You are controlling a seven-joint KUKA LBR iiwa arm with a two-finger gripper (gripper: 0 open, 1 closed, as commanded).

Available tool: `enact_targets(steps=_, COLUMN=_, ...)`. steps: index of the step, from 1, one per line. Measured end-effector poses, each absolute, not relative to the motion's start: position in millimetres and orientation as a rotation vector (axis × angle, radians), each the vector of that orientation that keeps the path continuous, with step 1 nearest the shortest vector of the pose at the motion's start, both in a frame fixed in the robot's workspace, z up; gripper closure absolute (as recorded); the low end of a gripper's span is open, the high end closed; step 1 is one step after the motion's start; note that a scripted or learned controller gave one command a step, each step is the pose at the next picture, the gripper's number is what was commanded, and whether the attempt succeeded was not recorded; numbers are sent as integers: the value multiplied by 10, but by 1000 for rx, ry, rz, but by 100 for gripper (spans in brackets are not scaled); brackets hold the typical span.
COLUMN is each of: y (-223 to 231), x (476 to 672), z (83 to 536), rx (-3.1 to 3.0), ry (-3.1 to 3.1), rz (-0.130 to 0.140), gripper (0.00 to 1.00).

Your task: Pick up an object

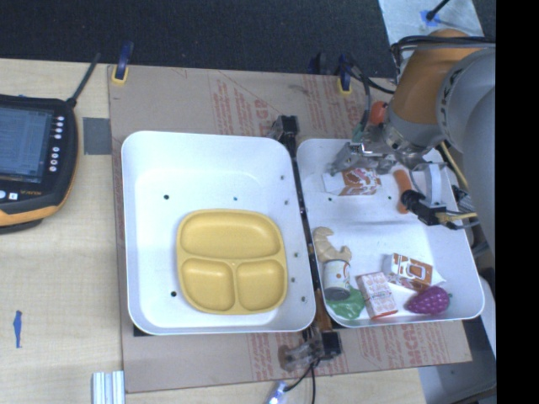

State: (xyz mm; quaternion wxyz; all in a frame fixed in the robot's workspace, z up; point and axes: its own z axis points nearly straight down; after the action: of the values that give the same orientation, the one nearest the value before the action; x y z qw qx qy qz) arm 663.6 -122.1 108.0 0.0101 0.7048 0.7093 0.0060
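The gripper (360, 154) sits low over the far end of the right bin (468, 263), directly above a small red-and-white packet (360, 181) that lies flat near the bin's back wall; whether its jaws are apart or together cannot be told from this slanted view, because the wrist and its cables cover them, and nothing can be seen between them, so I would not count anything as held. The packet looks like the likely target, and its flatness is the main risk: jaws coming down on a thin thing lying flush to the floor may close over its top and slide off, or just push it toward the wall. An orange carrot-like piece (402, 179) lies just beside it on the arm's side, close enough that it could be nudged or caught by accident. The other candidates are well apart at the near end: a tan toy figure (329, 244), a small can (336, 278), a green piece (346, 307), a pink carton (377, 294), an orange-and-white box (410, 270) and a purple bunch of grapes (429, 300), crowded together so that a try there might grip two things or scatter them. The left bin (147, 225) carries a yellow divided plate (232, 259), too broad for a pinch. Both bins rest on the worktop (59, 293).
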Motion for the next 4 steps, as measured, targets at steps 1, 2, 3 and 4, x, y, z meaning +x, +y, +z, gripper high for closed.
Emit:
enact_targets(steps=1, y=-1207, x=6654, z=1211, rx=2196, ry=2217, rz=26, gripper=100)
enact_targets(steps=2, y=-816, x=6570, z=1932, rx=2217, ry=2227, rz=-1, gripper=100)
enact_targets(steps=3, y=-1364, x=6564, z=2694, rx=2219, ry=2224, rz=-2, gripper=100)
enact_targets(steps=4, y=-1360, x=6563, z=2688, rx=2219, ry=2225, rz=-3, gripper=0)
